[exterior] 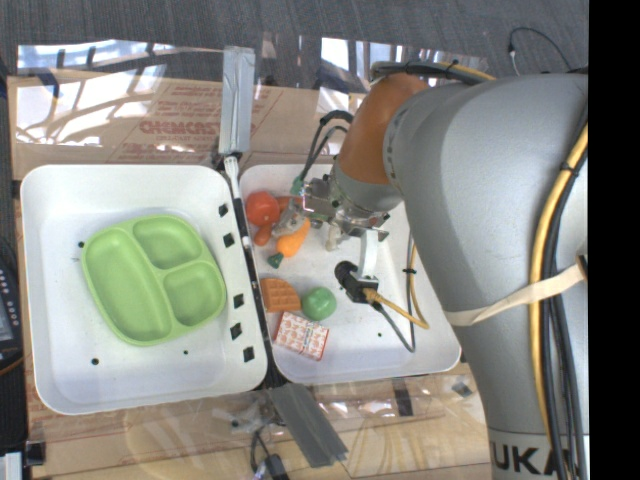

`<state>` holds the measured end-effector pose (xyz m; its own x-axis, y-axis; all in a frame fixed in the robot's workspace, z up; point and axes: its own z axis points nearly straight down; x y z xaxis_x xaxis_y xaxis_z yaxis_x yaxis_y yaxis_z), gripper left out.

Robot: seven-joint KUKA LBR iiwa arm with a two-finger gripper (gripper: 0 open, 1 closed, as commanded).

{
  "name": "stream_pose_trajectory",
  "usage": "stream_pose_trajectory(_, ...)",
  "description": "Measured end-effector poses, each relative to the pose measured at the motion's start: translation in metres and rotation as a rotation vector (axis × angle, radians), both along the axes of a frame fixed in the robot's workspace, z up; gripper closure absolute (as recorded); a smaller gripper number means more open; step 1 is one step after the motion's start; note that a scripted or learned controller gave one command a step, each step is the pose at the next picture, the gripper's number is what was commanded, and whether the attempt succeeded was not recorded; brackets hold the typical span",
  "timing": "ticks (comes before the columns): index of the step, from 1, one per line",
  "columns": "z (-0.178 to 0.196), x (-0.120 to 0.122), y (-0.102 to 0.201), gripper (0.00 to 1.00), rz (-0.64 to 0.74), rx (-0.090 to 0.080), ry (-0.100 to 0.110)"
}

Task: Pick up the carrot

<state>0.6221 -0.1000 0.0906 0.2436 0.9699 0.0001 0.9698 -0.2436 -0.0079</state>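
In the far left part of the right bin point(392, 340), the gripper point(320, 206) hangs low over the floor, the grey arm reaching in from the right; whether the claw is released or clenched cannot be told from this angle; nothing is seen grasped in it. The carrot point(293, 239) lies on the bin floor just beside the gripper, on its near left, slanted, with a small dark green tip at its near-left end; contact between carrot and gripper cannot be confirmed. A red tomato point(262, 208) sits to the left of the gripper, close to the carrot. Nearer in the same bin: an orange waffle-like piece point(280, 294), a green ball point(319, 303) just right of it, and a patterned packet point(302, 335) nearest. The left bin point(60, 218) holds a green divided plate point(150, 280), well apart from the gripper.
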Motion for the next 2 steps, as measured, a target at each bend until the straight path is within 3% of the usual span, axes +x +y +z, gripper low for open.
stream_pose_trajectory(1,0.025,-0.004,-0.021,0.00,-0.228,-0.003,-0.003)
stream_pose_trajectory(2,0.111,-0.028,-0.018,0.00,-0.232,-0.002,-0.006)
